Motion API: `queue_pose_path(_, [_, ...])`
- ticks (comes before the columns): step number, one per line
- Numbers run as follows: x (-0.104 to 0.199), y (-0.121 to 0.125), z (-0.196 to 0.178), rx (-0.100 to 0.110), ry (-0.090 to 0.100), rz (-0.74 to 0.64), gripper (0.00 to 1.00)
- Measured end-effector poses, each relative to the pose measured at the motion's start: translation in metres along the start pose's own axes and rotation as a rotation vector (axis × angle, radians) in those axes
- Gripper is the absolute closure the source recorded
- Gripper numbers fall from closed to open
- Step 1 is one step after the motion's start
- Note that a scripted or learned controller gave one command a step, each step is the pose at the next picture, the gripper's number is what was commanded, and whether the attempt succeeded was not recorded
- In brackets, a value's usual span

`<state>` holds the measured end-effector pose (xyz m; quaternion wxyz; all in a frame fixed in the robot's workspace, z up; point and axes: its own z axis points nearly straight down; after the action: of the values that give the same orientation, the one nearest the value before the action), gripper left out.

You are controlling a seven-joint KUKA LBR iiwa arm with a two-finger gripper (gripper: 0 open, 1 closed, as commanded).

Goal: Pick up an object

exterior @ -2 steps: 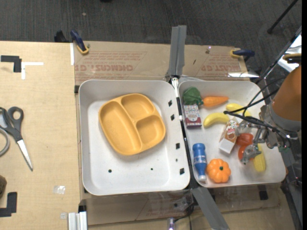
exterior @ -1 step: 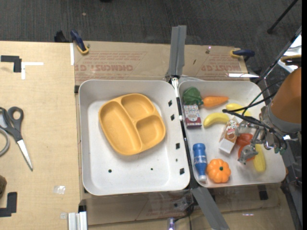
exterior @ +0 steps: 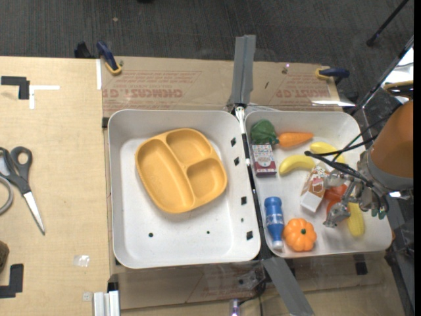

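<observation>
End effector (exterior: 339, 214) low in the right bin (exterior: 342, 117), near its right wall; whether it is open, closed or gripping anything cannot be told.

Arm enters over the bin's right edge, orange band (exterior: 398, 143) above the wrist. End effector sits among a small carton (exterior: 314, 191), a red item (exterior: 334, 193) (partly hidden, unclear what) and a yellow piece (exterior: 356, 221) by the right wall. Along the bin's left wall: red-and-white box (exterior: 264, 158) and blue bottle (exterior: 273, 217). Pumpkin (exterior: 300, 234) at the near edge, just beside the bottle. Green vegetable (exterior: 264, 131), carrot (exterior: 294, 138) near the far edge; banana (exterior: 297, 164) mid-bin. Left bin (exterior: 125, 242) carries a yellow divided plate (exterior: 181, 170). Scissors (exterior: 23, 183) lie on the bench (exterior: 52, 130) toward its left edge.
</observation>
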<state>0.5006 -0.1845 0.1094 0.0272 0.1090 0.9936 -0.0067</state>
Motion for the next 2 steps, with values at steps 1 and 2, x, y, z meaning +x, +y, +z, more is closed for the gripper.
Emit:
queue_pose_path(1, [0.010, 0.009, 0.000, 0.000, 0.000, 0.073, 0.00])
queue_pose_path(2, [-0.012, 0.091, 0.001, -0.008, 0.011, 0.009, 0.00])
